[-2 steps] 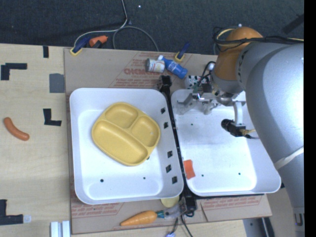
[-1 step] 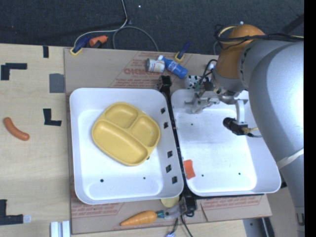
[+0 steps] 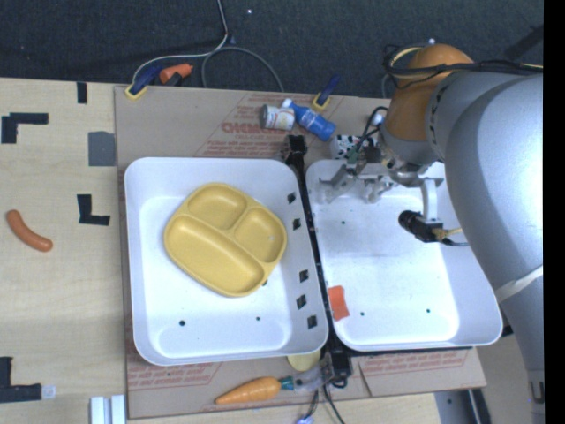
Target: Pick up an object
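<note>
Landmark: cardboard sheet [image 3: 238, 122] laid on the bench. Left of it, pale wooden bench top [image 3: 53, 272] bearing black angular tape marks [image 3: 88, 210] and one grey square patch [image 3: 101, 147]. Beyond the sheet's far edge, dark carpeted floor [image 3: 106, 16], speckled, crossed by a thin cable [image 3: 221, 16] looping down toward the sheet. Below the sheet's near edge, wood again. Lighting even, diffuse; shadows faint

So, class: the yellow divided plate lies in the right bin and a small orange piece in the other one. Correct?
Not quite. The camera view shows the yellow divided plate in the left bin; the small orange piece lies in the right bin.
</note>
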Motion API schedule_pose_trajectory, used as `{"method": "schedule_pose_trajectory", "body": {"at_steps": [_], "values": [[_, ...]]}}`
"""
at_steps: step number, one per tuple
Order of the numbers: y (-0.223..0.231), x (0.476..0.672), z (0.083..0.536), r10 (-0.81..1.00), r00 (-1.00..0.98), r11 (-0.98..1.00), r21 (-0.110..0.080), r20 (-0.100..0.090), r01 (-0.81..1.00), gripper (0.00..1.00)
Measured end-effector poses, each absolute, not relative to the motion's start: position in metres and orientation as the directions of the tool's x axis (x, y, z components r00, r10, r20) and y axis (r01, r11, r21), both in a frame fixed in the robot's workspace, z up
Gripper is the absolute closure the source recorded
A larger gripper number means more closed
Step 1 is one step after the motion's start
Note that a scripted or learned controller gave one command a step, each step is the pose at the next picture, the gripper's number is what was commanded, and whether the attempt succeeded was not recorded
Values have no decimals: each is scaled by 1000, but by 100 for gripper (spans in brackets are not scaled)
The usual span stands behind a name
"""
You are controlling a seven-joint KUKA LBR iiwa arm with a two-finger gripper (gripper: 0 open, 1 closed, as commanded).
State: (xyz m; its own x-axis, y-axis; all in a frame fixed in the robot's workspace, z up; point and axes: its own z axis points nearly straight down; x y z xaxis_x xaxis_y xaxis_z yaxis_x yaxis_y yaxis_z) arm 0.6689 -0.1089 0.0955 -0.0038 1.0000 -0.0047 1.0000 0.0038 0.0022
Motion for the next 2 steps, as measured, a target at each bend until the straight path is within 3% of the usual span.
{"method": "schedule_pose_trajectory", "body": {"at_steps": [1,2], "values": [[-95,645,86,1000,0,0,4,-4,1000,0],[-100,670,85,1000,-3,3,2,0,1000,0]]}}
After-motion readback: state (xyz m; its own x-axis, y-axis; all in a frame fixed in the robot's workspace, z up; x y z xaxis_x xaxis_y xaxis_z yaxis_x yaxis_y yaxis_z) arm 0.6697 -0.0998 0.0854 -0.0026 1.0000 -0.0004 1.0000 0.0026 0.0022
